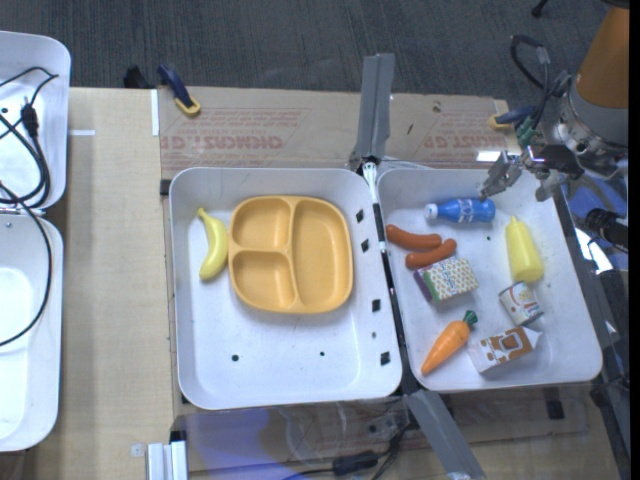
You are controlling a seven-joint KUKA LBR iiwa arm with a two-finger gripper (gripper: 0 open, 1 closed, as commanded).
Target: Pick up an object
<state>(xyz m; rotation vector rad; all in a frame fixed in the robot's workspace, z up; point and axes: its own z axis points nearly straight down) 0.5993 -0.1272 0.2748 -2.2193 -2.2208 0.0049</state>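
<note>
Dark grey carpet (280, 18) lies behind a pale wooden bench (110, 268), where a flattened cardboard sheet (270, 128) sits under the far edge of two shallow white bins set side by side.

One left bin (290, 368) holds two things: one yellow banana (212, 245) lying by its left wall, and one yellow-orange divided plate (292, 253) with three compartments, just right of the banana.

One right bin (560, 363) holds seven things. One blue-and-white bottle (462, 210) lies on its side near the far wall. Two sausages (413, 237) (431, 255) lie just below it, close together. One small green-and-white box (447, 278) rests beside the lower sausage. One yellow squeeze bottle (523, 251) lies toward the right wall. One small carton (521, 303) sits below it, and one brown-and-white carton (505, 348) lies on its side in the near right corner. One carrot (448, 343) with a green top points toward the near edge, between the box and the cartons.

One arm with an orange band (610, 63) reaches in from the right; its gripper (500, 176) hangs over the far edge of the right bin, just above and right of the blue-and-white bottle. Nothing sits between its fingers, and whether they are spread wide or narrow cannot be told from this angle.
</note>
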